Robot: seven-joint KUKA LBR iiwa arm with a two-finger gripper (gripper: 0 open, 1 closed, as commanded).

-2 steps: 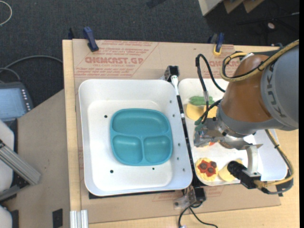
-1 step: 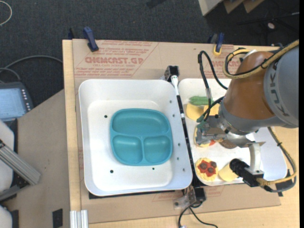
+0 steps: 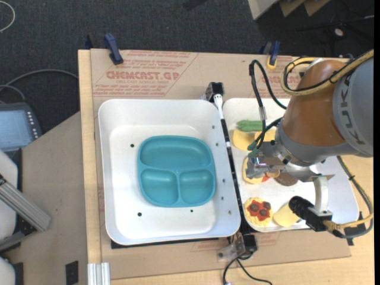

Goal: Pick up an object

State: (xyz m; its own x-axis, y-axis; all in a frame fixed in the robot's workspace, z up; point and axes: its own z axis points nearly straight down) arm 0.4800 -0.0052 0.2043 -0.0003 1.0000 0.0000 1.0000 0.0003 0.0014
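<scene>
hand (image 3: 256,166): low in the right bin (image 3: 347,186), among the toy foods; whether clenched or released, cannot tell.
object: yellow piece (image 3: 242,139) just behind the hand, another partly under it; no grasp visible.
step: descend squarely on 1 piece, clear of neighbours and the bin wall.
materials: smooth plastic foods; green piece (image 3: 250,124) elongated, pizza slice (image 3: 259,211) flat with red dots, pale rounded piece (image 3: 285,217) beside it.
farther left: glossy teal 3-compartment plate (image 3: 176,171) in the left bin (image 3: 113,159).
counter (image 3: 142,73): printed cardboard.
</scene>
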